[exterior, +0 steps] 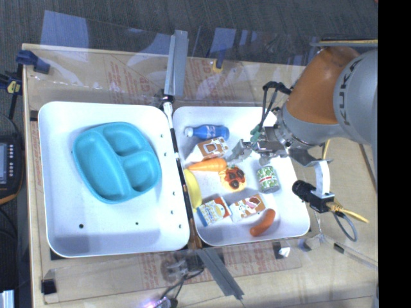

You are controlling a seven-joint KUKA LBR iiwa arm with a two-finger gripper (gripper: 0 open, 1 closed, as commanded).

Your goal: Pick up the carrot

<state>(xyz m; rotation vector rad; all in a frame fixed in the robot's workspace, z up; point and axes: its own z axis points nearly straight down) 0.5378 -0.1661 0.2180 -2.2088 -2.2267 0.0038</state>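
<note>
The orange carrot (207, 165) lies on its side in the right bin (292, 226), near the bin's left wall, pointing left. My gripper (249, 149) hangs over the middle of that bin, a short way right of and slightly above the carrot. It is open with nothing between its fingers. The carrot is apart from the gripper and in full view.
Around the carrot lie a blue bottle (207, 132), a small carton (213, 148), a yellow and red toy (233, 176), a green can (268, 178), a banana (191, 186), two cartons (248, 207) and a sausage (262, 222). The left bin (58, 223) holds a blue divided plate (117, 160).
</note>
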